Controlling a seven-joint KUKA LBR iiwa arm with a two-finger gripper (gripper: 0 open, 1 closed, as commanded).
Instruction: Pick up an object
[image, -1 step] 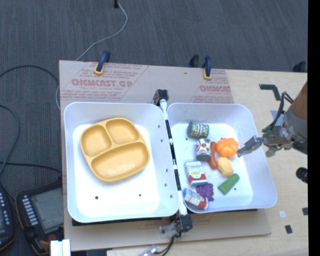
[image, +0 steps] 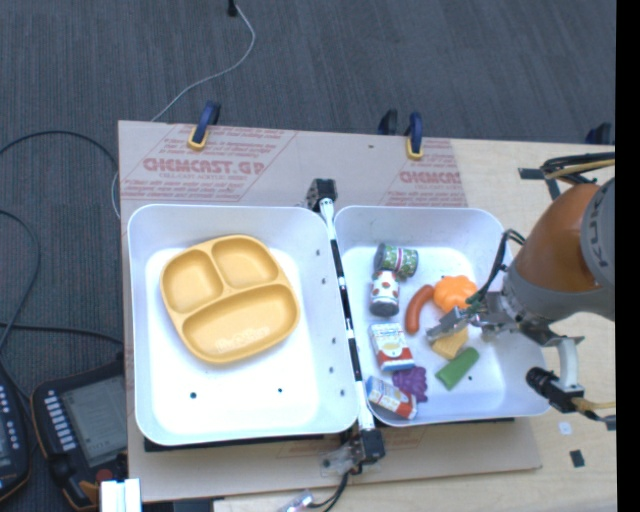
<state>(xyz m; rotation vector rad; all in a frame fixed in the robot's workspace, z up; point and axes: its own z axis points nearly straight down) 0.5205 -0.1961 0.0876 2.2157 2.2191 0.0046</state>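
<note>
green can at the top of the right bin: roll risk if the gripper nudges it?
Probably yes. The green can lies on its side, so its round body would likely roll on the smooth white right bin floor. It looks like a small toy, so probably light and easily knocked. The gripper is lower, near the orange piece.

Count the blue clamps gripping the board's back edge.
2: one blue clamp above the left bin, another above the right bin.

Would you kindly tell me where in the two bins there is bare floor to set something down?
Left bin: bare floor along the near edge below the yellow divided plate. Right bin: a strip along the far wall above the green can. Its middle is crowded around the claw, orange piece and purple grapes.
</note>
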